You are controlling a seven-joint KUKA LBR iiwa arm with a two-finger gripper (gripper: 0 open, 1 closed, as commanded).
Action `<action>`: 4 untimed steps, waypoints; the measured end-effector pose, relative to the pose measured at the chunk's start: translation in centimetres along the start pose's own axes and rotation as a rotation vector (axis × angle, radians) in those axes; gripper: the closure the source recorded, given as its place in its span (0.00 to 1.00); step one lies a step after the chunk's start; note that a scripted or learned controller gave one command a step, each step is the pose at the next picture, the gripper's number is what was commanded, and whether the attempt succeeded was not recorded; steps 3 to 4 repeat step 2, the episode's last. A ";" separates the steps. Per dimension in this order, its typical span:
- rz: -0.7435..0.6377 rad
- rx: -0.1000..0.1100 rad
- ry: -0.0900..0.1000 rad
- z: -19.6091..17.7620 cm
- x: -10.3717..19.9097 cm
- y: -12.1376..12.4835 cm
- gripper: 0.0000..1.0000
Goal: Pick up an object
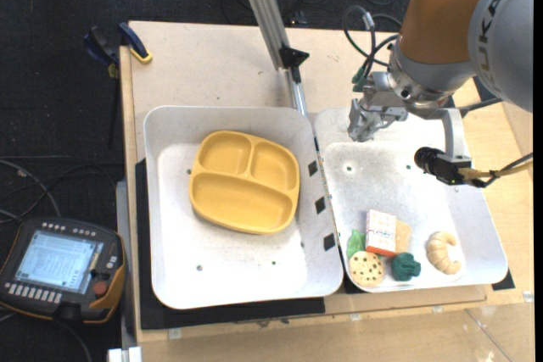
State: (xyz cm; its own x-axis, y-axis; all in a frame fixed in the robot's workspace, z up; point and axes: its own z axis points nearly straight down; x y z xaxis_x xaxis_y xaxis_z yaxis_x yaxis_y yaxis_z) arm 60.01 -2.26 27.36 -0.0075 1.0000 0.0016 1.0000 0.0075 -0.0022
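Above the far edge of the right bin (475, 208), the gripper (366, 125) hangs; whether its jaws are spread I cannot tell. The croissant (445, 252), cracker (366, 268) and box (381, 231) cluster at that bin's near edge, seemingly unpicked.

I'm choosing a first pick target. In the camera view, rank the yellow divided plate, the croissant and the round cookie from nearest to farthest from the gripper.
Measured from the gripper at the right bin's far edge:
1. Yellow divided plate, in the left bin, to the gripper's left in the view.
2. Croissant, right bin's near right corner.
3. Round cookie, right bin's near edge; close to the croissant's distance, so the order of 2 and 3 is uncertain.
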 end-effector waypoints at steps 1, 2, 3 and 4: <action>0.000 0.000 0.000 0.5 4.7 -1.1 1.00; -0.001 0.002 0.000 2.2 10.3 -3.0 1.00; -0.001 0.002 0.000 2.2 10.3 -3.0 1.00; -0.001 0.002 0.000 2.2 10.3 -3.0 1.00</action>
